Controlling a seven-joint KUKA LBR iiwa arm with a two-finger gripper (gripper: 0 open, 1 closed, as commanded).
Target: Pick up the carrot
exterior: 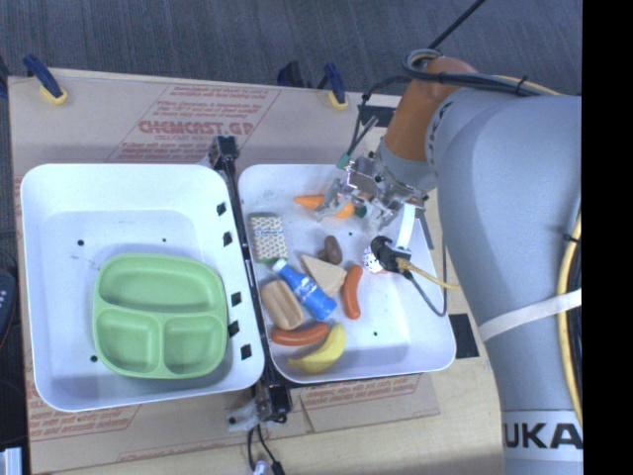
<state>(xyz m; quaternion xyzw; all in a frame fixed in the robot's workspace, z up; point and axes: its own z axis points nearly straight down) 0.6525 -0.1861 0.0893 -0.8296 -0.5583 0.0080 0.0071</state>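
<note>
From your overhead camera you look down on a cardboard-covered bench (198, 117) printed with red lettering, held by blue clamps (45, 79) at its far edge, with dark ribbed flooring beyond. Two white bins sit side by side: the left bin (59, 196) holds a green divided plate (158, 315); the right bin (420, 334) holds toy food, among it a banana (321, 351), a blue bottle (305, 289) and a sausage (351, 291). The carrot (315, 203) lies at the right bin's far side, just beside the gripper (354, 194). The arm (504, 216) covers the bin's right rim. The gripper's tip is cluttered and small; you cannot tell how it stands.
</note>
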